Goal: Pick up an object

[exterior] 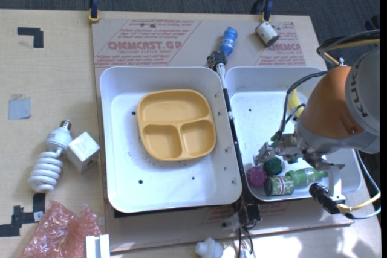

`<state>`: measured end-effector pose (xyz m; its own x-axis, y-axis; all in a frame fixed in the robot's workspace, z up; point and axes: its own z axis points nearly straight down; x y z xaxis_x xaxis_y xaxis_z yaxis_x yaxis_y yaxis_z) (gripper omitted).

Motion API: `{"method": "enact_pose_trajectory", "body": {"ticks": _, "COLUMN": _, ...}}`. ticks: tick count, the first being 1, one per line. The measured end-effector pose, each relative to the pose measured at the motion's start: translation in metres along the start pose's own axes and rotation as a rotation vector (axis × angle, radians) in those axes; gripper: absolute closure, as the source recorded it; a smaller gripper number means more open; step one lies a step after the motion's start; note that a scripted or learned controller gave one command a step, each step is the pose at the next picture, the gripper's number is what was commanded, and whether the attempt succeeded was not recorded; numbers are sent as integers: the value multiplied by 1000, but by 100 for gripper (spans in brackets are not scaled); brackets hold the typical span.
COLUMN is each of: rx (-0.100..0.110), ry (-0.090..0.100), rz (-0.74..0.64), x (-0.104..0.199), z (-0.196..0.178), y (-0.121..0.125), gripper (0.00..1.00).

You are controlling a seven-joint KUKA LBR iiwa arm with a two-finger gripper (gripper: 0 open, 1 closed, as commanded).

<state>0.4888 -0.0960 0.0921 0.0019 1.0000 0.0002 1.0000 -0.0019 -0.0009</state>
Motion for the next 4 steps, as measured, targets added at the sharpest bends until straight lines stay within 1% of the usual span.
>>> {"method": "enact_pose_trajectory", "body": {"ticks": 1, "rx": -2, "ry": 0, "rz": 2, "x": 0, "z": -10, "y": 1, "gripper": 100}}
{"method": "enact_pose_trajectory", "body": {"ticks": 2, "rx": -3, "ry": -2, "rz": -4, "x": -16, "z": -111, "y": 33, "gripper": 100}}
{"method": "enact_pose_trajectory", "body": {"ticks": 3, "rx": -1, "ry": -1, "rz": -3, "x": 77, "z": -100, "y": 61, "gripper": 100}}
{"method": "enact_pose_trajectory", "body": {"ticks": 4, "rx": -1, "ry": -1, "rz": -4, "x": 126, "z": -106, "y": 70, "gripper": 100}}
